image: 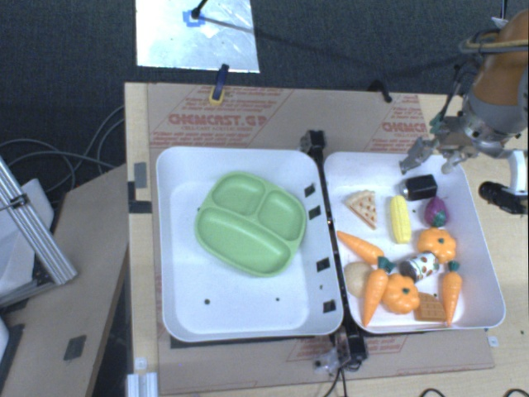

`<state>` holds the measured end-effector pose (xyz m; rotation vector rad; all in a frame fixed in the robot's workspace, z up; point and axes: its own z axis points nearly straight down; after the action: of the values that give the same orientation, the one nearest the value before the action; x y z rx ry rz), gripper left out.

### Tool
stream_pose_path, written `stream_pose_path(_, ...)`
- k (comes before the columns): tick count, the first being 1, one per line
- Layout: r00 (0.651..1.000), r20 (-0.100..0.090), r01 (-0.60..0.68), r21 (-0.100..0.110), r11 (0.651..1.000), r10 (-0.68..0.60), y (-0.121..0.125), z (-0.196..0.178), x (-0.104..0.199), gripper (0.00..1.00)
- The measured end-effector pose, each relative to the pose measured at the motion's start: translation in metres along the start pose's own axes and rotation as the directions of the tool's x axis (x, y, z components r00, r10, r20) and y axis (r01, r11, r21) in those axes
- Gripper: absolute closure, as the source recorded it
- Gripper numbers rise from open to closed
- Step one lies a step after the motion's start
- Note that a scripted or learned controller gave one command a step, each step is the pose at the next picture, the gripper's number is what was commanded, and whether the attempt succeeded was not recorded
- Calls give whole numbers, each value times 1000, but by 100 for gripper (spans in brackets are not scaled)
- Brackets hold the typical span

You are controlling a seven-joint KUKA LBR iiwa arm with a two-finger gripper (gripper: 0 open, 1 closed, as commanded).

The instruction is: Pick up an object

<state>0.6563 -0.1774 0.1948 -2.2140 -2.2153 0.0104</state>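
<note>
Nearest you, at the front of the right bin (493,308), sits a cracker (429,308) with a small carrot (450,291) on its right and a small pumpkin (400,295) on its left. A second carrot (373,294) stands on end just left of that pumpkin, touching a pale round potato (355,277). A third carrot (360,246) lies slanted above the potato. A dark speckled piece (421,266) sits between the two pumpkins; you can't tell what it is. The bigger pumpkin (436,242) is just above it.

Mid bin you have a corn cob (400,218) lying lengthwise, a pizza slice (363,207) to its left and a purple piece (436,212) to its right. A black block (420,188) lies at the back, just above the corn.

The gripper (426,160) hangs over the back right of this bin, close above the black block. Fingers look spread, one finger (411,157) down on the left, nothing between them. No object is held.

The left bin (178,246) holds a green divided plate (250,222), tilted, roughly centred. Both bins sit on a cardboard sheet (248,118).
</note>
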Motion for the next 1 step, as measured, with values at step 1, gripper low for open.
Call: stream_pose_path(1, 1000, 2, 3, -13, 1000, -3, 3, -9, 1, 0)
